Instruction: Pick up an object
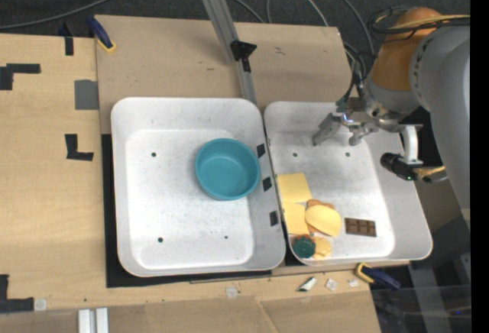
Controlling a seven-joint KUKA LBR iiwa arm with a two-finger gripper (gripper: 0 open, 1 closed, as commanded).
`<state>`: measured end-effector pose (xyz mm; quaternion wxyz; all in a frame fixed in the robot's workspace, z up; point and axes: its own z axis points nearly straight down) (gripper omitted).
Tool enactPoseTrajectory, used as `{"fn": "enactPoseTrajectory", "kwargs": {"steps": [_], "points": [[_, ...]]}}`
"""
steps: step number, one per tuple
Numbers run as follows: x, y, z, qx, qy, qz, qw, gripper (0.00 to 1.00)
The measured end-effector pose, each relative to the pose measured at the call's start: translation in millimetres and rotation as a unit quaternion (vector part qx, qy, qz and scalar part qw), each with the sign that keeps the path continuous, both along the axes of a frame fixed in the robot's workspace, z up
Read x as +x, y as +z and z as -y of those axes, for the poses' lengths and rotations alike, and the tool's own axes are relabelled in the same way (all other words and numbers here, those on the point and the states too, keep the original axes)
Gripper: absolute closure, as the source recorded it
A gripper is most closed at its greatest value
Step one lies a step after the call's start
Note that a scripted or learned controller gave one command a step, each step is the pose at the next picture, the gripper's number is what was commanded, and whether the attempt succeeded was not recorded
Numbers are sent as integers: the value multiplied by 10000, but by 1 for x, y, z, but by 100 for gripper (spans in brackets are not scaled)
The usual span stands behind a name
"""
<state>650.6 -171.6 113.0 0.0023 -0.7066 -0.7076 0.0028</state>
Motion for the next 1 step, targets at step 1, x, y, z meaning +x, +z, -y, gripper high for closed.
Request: {"fn": "enactPoseTrajectory", "kwargs": {"steps": [1], "points": [[-1, -27, -1, -1, 4, 11, 10000, 0]]}}
